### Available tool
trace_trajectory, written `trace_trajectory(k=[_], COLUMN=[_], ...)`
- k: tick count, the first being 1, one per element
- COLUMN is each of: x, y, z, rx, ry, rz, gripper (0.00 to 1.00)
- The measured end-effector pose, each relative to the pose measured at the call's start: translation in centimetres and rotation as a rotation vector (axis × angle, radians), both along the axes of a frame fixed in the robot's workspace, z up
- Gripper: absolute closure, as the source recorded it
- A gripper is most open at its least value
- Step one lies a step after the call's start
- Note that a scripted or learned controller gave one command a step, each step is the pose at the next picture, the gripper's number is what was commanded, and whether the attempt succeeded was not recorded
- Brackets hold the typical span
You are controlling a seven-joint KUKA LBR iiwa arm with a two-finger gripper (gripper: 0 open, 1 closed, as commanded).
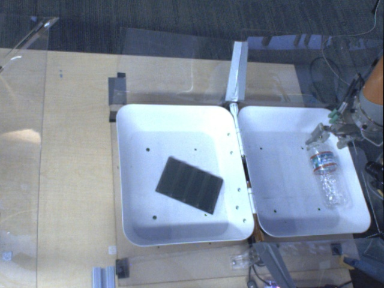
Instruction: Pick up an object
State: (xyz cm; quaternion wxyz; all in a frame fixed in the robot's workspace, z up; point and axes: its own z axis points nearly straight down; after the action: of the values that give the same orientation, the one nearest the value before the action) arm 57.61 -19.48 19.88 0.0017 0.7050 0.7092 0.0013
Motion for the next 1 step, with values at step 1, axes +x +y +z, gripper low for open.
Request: trace_trajectory(k=[1], x=[0.38], y=[-1.16], z=[-8.80], rx=[-0.005], ry=[-0.010], rz=[0.107], gripper=[0.00])
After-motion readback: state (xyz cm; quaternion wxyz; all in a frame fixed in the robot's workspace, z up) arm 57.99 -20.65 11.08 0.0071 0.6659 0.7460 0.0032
